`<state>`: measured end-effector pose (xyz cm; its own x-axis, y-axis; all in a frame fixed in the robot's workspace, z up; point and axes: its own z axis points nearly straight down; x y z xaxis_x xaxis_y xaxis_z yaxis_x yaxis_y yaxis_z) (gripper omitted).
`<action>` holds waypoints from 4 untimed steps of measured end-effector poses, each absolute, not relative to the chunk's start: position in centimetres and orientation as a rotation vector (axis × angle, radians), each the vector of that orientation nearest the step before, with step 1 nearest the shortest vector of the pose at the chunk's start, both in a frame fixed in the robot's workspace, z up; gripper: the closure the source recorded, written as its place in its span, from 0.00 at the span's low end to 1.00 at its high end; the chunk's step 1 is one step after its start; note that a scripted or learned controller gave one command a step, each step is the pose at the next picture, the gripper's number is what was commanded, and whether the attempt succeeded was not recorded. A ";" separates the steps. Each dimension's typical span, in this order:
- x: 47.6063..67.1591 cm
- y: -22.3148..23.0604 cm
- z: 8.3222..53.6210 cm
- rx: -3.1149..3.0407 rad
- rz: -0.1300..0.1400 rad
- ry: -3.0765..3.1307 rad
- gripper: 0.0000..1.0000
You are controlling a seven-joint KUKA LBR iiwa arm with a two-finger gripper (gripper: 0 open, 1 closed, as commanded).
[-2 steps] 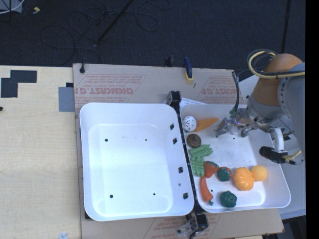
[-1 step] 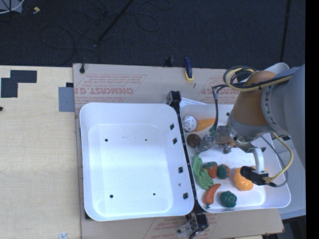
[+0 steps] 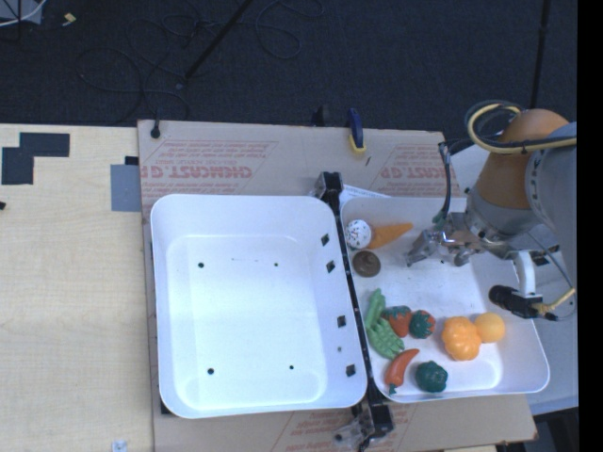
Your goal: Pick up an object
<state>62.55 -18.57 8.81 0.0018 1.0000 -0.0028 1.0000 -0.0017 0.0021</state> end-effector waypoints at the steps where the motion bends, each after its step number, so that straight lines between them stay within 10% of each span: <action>1: 64.4 -12.3 8.7 2.218 -0.002 2.229 0.00; 2: 64.4 -17.8 16.0 2.221 0.000 2.218 0.00; 3: 64.2 -9.6 8.5 2.222 -0.010 2.228 0.00; 4: 62.1 -11.5 8.7 2.224 -0.005 2.224 0.00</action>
